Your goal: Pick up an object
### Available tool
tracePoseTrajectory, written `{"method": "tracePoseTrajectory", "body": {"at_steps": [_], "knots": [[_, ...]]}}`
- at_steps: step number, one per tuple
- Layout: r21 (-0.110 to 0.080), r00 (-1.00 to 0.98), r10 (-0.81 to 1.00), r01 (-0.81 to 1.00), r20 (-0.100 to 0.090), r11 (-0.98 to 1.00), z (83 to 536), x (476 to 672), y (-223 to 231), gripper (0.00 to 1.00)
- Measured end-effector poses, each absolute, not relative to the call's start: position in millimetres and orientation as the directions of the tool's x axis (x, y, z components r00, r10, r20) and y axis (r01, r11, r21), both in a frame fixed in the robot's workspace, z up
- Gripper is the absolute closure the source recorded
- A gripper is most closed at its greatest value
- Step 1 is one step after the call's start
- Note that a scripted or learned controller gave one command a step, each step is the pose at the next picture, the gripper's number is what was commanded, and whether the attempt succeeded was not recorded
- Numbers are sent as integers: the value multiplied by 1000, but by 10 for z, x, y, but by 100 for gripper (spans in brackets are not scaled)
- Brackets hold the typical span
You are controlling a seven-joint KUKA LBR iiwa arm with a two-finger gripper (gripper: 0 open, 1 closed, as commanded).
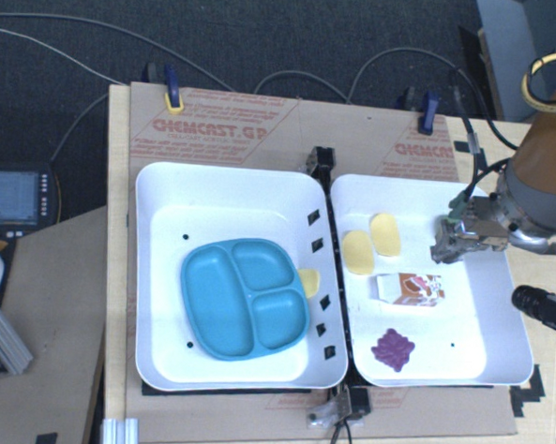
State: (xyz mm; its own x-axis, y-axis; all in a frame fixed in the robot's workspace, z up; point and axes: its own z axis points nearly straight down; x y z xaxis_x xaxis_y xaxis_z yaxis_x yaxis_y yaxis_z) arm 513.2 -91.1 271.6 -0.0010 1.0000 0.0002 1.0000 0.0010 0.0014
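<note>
My gripper (448, 246) hangs over the right bin (497, 324), near its upper right part. Just below and to its left lies a small white packet with a red picture (411, 288). Two pale yellow pieces (384, 233) (358, 252) lie to the gripper's left, near the bin's left wall. A purple grape cluster (393, 348) rests near the front of that bin. Nothing shows between the fingers.
The left bin (166, 210) holds a blue divided plate (243, 296) with a small yellow piece (308, 282) at its right edge. A black divider with clips runs between the bins. Cables trail across the dark floor behind the bench.
</note>
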Motion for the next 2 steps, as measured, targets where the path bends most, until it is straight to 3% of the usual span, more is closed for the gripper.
{"method": "tracePoseTrajectory", "body": {"at_steps": [2], "knots": [[3,-6,1000,1000,1,6,2621,5559,29,100]]}}
